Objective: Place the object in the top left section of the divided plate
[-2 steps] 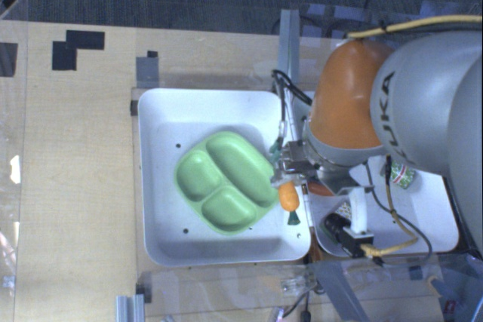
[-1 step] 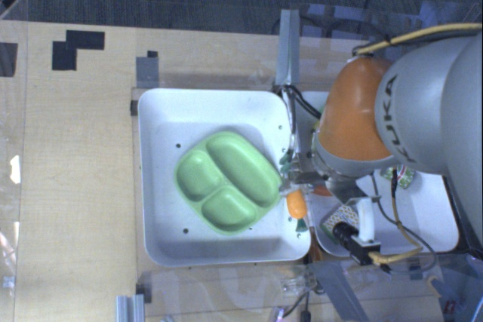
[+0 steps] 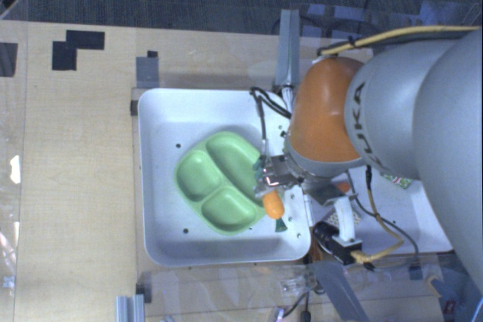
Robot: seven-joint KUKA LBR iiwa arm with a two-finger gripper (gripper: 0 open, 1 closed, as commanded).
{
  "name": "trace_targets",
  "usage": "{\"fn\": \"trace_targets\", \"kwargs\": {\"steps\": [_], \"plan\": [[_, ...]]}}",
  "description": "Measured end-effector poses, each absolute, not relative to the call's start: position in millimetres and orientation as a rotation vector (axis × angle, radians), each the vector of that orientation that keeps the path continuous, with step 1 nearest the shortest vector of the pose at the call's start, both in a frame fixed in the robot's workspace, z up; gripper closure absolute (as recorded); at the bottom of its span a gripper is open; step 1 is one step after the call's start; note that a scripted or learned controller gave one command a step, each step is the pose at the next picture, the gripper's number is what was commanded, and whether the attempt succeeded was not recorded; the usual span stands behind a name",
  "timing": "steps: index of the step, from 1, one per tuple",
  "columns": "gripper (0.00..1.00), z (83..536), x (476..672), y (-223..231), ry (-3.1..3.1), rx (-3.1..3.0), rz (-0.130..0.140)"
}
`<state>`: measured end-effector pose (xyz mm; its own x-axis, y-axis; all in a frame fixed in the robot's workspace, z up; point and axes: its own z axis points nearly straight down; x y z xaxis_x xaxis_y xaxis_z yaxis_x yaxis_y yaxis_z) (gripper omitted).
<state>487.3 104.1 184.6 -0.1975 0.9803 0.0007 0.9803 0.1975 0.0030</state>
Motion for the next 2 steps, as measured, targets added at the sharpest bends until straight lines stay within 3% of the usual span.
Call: {"fn": "trace_targets", "kwargs": {"steps": [1, 2], "plan": [[1.0, 201.2, 488.5, 79.2, 2.768, 1.476, 0.007], [1.0, 207.4, 487.6, 135.1, 2.869, 1.271, 0.005]]}}
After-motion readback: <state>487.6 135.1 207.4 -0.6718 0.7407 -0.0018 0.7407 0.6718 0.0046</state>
